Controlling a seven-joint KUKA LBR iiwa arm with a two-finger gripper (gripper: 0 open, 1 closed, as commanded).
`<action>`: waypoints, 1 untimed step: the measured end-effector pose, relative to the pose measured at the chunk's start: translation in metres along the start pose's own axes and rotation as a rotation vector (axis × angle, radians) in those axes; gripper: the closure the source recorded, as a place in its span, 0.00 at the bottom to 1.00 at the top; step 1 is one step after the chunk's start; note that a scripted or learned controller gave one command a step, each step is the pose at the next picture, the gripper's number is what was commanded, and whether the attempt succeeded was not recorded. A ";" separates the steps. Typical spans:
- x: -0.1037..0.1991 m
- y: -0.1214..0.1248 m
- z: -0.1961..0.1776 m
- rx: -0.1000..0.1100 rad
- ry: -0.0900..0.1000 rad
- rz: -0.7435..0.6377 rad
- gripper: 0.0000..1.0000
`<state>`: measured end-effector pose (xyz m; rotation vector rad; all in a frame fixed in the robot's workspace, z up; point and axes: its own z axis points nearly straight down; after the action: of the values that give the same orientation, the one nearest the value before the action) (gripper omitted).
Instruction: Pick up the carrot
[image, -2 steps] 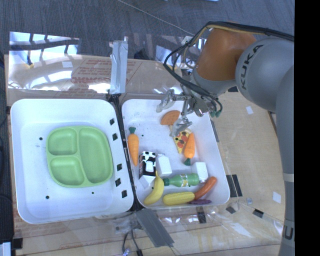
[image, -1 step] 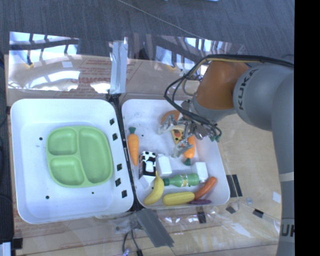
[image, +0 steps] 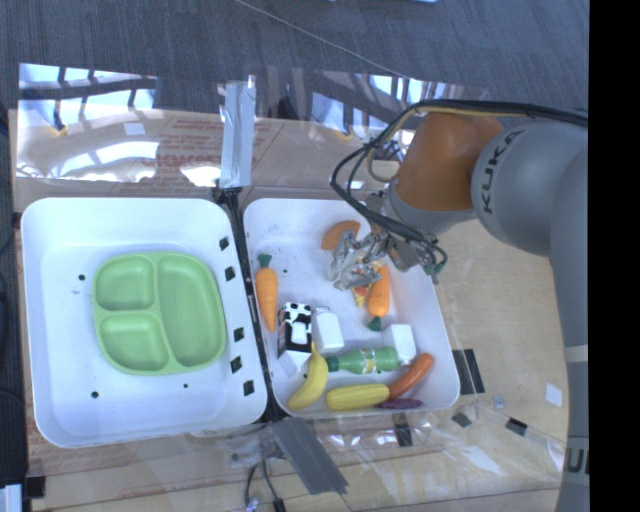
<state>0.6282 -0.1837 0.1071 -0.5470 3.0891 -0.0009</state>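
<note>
Two carrots lie in the right bin (image: 440, 330). One carrot (image: 266, 295) rests along the bin's left wall, its green top pointing to the far side. The other carrot (image: 378, 297) lies right of centre with its green end toward the near side. My gripper (image: 358, 265) hangs over the middle of the right bin, just above and left of this second carrot's orange end. Whether it touches the carrot is unclear from this angle. The grey arm with its orange band (image: 440, 160) reaches in from the right.
The left bin (image: 40, 300) holds a green divided plate (image: 160, 312). Around the gripper the right bin holds an orange piece (image: 338, 235), a black-and-white block (image: 294, 325), white blocks (image: 328, 328), a green bottle (image: 365, 360), a banana (image: 313, 382) and a sausage (image: 412, 375).
</note>
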 end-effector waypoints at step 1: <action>0.000 0.000 0.000 0.000 0.000 -0.001 0.00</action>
<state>0.6281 -0.1835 0.1069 -0.5481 3.0891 -0.0005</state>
